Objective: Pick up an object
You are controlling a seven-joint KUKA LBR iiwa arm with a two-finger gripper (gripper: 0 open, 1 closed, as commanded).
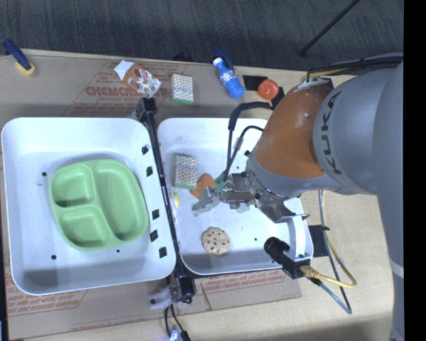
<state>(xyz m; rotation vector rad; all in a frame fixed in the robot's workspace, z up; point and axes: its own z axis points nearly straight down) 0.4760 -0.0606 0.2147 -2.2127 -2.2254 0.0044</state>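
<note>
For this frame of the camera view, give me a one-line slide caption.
KUKA arm's gripper low in the right bin, beside an orange piece and above a cookie; green tray in left bin.

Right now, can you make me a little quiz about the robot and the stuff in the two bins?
1. True or false: the green plate lies in the left bin.
2. Which sits nearest the front edge of the right bin? A) cookie B) patterned packet C) orange piece
3. Fill in: the gripper hovers just beside the ____ piece.

Key: 1 true. 2 A. 3 orange.
</note>
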